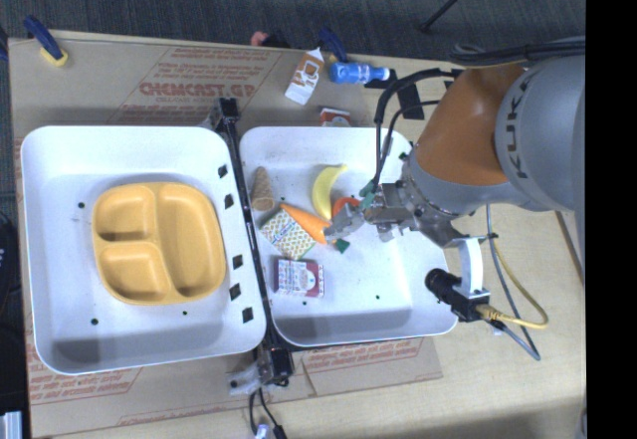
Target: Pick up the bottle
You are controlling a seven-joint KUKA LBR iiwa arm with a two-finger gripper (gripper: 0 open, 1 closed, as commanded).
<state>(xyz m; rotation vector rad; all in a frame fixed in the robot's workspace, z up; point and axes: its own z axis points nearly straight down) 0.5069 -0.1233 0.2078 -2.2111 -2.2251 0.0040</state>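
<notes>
Bottle off beyond the bin, gripper down among the toys

Bottle (pixel 356 74), blue with a pale cap end, lies on its side on the cardboard outside the right bin (pixel 398 323), past that bin's far rim. From the jaws it is well apart: up the view and a touch to the right, with the bin wall between them. I see nothing linking it to the gripper (pixel 343 225).

My gripper sits low in the right bin, reached in from the right under the grey arm (pixel 552 133) with its orange band. Its tips are buried in a small cluster of things, and I cannot tell whether the jaws stand apart or together. Touching or just beside the tips on their left is a carrot (pixel 307 222); a banana (pixel 325 188) lies just beyond them, farther up the view. A patterned box (pixel 287 234) rests against the carrot's near side, and a small red carton (pixel 299 278) lies near, below-left of the jaws. A brown cone (pixel 263 188) sits further left.

Well to the left of the jaws, the other bin (pixel 40 258) holds a yellow divided plate (pixel 159 240).
</notes>
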